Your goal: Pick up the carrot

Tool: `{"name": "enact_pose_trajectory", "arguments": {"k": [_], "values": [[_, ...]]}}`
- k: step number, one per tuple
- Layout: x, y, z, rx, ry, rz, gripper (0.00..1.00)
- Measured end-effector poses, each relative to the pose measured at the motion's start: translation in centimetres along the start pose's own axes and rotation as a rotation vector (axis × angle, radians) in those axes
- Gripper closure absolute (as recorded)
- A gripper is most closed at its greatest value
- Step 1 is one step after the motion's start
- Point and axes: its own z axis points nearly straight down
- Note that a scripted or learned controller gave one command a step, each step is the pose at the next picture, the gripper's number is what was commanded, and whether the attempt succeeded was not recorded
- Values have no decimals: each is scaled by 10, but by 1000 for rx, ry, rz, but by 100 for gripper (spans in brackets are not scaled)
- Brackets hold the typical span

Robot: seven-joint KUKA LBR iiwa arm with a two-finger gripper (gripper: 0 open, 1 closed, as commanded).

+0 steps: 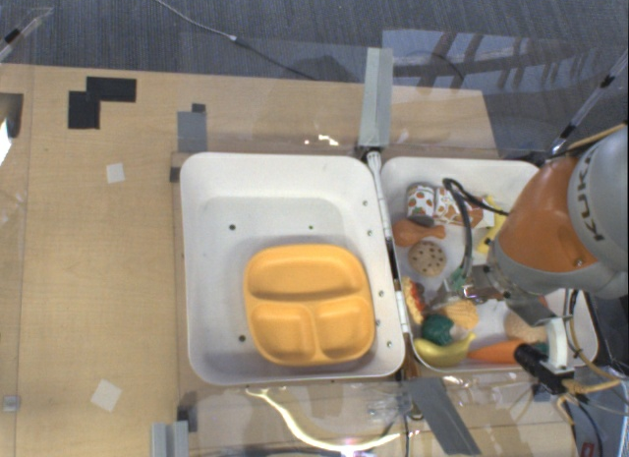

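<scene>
Surface (88,278): carries two bins side by side, touching along one wall.
Left bin (211,199): holds a divided tray (309,303) toward its front edge.
Right bin (393,180): holds a carrot (494,352) at the front edge, a banana (439,351) just left of it, a cookie (427,257) behind them.
Arm (555,224): over the right bin's right side.

The letters "KUK" of the maker's name stand on the grey arm (601,190).
</scene>
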Motion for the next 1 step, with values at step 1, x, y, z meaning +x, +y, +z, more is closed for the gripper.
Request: {"name": "enact_pose_trajectory", "arguments": {"k": [1], "values": [[10,-2,-4,13,3,555,100]]}}
